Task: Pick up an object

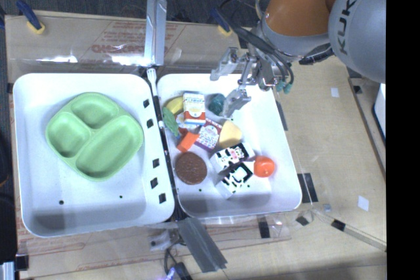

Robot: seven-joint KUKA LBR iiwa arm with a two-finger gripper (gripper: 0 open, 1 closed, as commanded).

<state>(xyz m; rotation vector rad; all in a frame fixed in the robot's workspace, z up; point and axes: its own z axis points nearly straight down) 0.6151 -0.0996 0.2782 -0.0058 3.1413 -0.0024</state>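
Tool [230, 85] above right bin's [279, 197] far edge, near teal object [215, 102].

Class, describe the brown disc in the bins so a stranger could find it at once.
Start at the right bin, the one crowded with small items. Look along its left wall toward the near edge: the brown disc lies flat there, below an orange piece. It is the only dark brown, round thing.

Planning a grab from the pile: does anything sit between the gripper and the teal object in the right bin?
Nothing visible does. The gripper hangs right beside the teal object at the back of the right bin, on its right. The small carton lies on the teal object's far side.
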